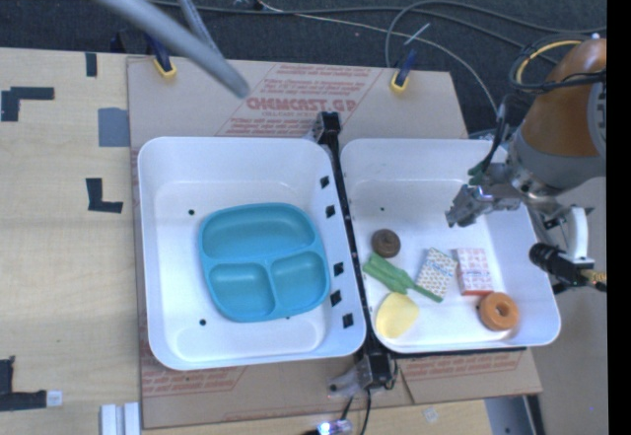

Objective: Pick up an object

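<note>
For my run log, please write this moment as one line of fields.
arm: over right bin | gripper: above bin floor, holding nothing | nearest: brown donut | left bin: blue tray | pick: not done

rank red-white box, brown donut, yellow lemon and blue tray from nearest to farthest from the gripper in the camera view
1. red-white box, just below the gripper
2. brown donut, to its left
3. yellow lemon, bin's lower left
4. blue tray, in the left bin
</note>
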